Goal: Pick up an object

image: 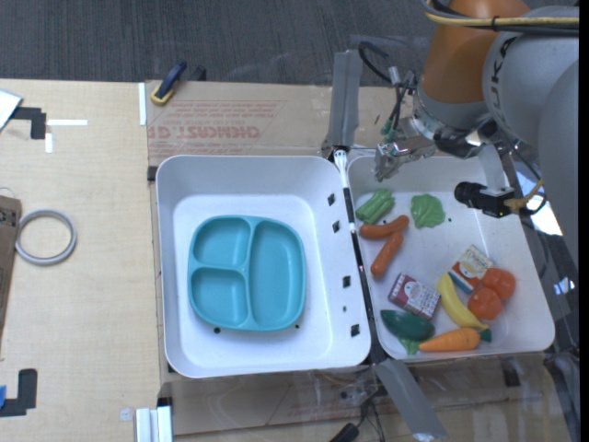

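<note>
Hovering over the right bin's far left corner, the claw [391, 159] is seen with nothing between its fingers; whether they are parted cannot be told.

Toy food is scattered in the right bin [538, 279]: a green piece [375, 205] lies nearest the claw, with two sausages [386, 240] just beyond. A straight descent onto the green piece is advised, fingers set across its narrow width, clear of the bin wall.

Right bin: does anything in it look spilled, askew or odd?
Nothing looks spilled or damaged. The toy food lies loose in the right bin: two carrots crossing near the divider, and the banana, tomato and small cartons crowded toward its front right. The gripper hangs at the bin's far edge.
</note>
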`<state>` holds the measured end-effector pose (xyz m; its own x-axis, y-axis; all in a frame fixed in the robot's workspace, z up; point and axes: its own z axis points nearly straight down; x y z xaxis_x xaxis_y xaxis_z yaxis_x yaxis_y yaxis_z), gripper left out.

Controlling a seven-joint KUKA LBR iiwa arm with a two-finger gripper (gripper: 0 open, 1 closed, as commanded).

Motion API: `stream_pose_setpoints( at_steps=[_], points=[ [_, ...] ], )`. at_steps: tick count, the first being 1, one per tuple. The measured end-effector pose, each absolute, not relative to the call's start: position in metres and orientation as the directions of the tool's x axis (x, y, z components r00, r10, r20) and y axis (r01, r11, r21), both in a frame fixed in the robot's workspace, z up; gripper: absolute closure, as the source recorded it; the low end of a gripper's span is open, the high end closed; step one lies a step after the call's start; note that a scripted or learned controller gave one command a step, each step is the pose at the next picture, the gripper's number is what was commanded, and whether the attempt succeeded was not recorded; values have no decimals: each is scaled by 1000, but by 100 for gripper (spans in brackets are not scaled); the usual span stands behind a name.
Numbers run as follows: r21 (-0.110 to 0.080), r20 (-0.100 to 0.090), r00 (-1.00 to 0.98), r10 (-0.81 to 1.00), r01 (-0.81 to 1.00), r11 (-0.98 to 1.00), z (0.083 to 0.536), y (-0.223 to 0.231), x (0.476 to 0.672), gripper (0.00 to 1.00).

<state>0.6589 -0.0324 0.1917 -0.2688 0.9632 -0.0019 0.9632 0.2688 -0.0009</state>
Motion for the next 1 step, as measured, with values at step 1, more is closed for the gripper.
stream_pose_setpoints(
  at_steps=[1],
  points=[
    [-1,-1,-373,928,928,373,192,-43,654,100]
  ],
)
